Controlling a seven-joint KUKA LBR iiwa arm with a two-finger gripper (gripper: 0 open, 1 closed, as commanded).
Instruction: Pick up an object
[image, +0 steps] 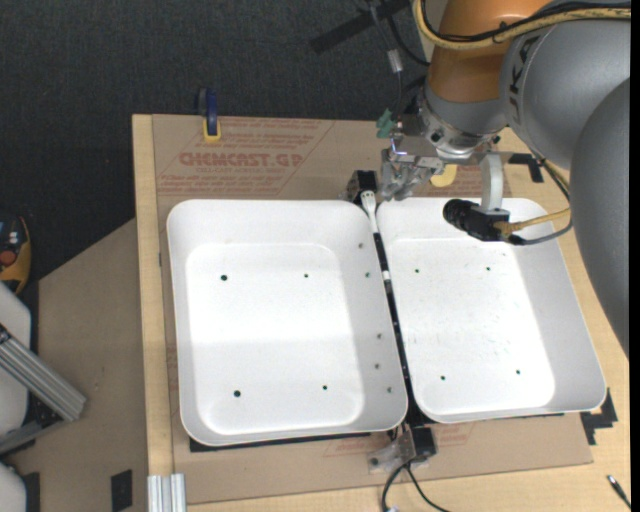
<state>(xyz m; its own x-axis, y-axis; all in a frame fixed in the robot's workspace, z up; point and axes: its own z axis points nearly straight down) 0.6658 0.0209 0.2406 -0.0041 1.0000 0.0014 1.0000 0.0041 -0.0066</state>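
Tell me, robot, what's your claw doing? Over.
Claw at far rim, where left bin meets right bin. Object to pick: none I can make out. Nothing in the way. Over.

The left bin and right bin look like smooth, faintly glossy white plastic. The board beneath is matt brown cardboard. The gripper looks metallic.
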